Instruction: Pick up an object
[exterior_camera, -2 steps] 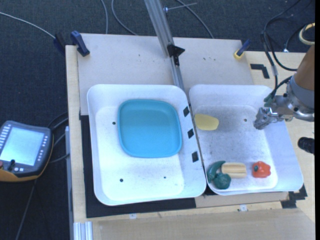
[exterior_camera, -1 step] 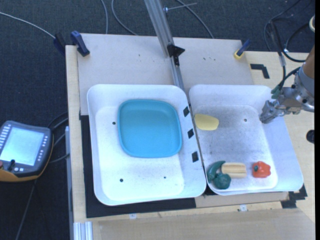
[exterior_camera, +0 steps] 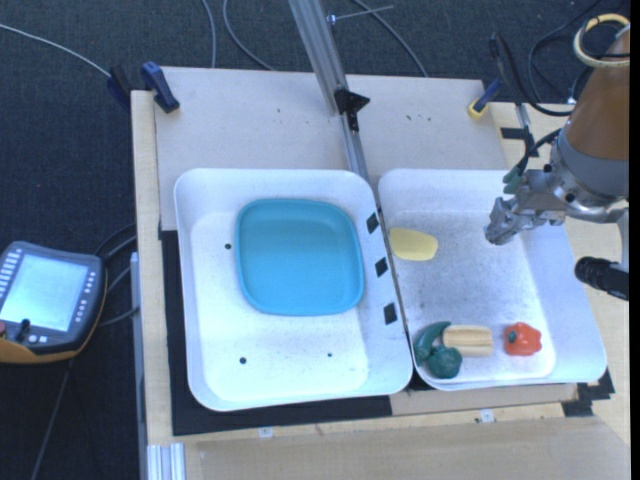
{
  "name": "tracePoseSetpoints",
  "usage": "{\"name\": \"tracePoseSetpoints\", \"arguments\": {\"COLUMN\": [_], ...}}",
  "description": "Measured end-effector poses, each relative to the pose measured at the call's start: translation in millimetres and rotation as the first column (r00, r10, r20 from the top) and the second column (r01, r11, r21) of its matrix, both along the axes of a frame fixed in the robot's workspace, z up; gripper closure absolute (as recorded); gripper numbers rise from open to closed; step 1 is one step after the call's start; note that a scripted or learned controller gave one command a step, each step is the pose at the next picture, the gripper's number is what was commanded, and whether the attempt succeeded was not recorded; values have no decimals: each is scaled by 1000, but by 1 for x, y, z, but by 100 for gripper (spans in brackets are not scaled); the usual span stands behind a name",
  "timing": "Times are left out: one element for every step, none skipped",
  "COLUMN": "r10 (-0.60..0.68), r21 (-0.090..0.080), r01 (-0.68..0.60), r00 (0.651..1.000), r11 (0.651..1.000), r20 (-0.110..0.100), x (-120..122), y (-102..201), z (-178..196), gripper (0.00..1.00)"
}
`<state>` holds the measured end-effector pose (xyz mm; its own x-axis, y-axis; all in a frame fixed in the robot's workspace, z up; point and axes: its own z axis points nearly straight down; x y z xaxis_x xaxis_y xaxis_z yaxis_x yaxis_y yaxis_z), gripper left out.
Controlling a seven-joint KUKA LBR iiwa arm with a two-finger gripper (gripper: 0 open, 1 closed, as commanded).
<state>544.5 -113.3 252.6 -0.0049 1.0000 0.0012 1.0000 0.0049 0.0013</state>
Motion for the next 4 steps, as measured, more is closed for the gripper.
{"name": "tracePoseSetpoints", "arguments": {"r10": [-1, 0, 0, 1], "r21": [0, 0, 0, 0], "r01": [1, 0, 0, -1], "r00": [1000, 1000, 1000, 1000], "r11": [1000, 1000, 1000, 1000], "r20": [-1, 0, -1, -1], "x": [-6, -8, -22, -26], "y": [43, 93, 148, 205], "z": [-6, 2, 0, 4], "gripper": [100, 100, 100, 100]}}
